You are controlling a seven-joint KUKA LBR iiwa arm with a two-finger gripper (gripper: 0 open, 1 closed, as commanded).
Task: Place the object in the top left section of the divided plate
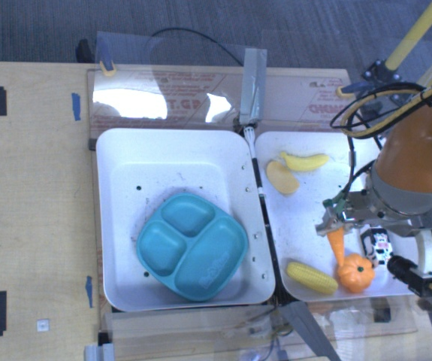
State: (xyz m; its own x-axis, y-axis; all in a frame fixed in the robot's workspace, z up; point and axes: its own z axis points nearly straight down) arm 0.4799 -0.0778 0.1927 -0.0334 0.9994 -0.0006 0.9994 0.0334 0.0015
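A blue divided plate (193, 247) lies in the left bin (118, 156), turned at a slant, with nothing in its three sections. The gripper (337, 220) hangs over the right bin (306, 209), directly above the upper end of an orange carrot (338, 248). The carrot's top meets the gripper's underside, and the arm's grey wrist and orange band hide how the two touch. A round orange fruit (355, 274) sits against the carrot's lower end.
The right bin also holds a banana (304, 161), a pale yellow slice (282, 177) and a corn cob (311, 277). A metal divider bar (253, 89) and the bins' shared walls stand between the two bins. Cables loop at the upper right.
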